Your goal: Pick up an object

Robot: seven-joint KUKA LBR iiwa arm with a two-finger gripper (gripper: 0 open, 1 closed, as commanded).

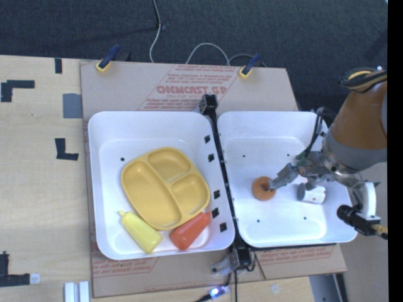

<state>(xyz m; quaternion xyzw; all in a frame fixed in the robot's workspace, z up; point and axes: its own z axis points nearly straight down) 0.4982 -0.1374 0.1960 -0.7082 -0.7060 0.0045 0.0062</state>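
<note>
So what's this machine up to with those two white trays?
A robot arm is reaching into the right bin, its gripper down at a small orange-brown round object. Whether it has a grip on it can't be told. A small white object lies beside it. The left bin holds a yellow divided plate, a yellow bottle and a red bottle.

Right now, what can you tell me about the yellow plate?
The yellow plate looks like smooth plastic, rounded, with three sunken sections, all bare. It lies flat but turned at a slant in the left bin. A yellow bottle and a red bottle lie against its near edge.
</note>
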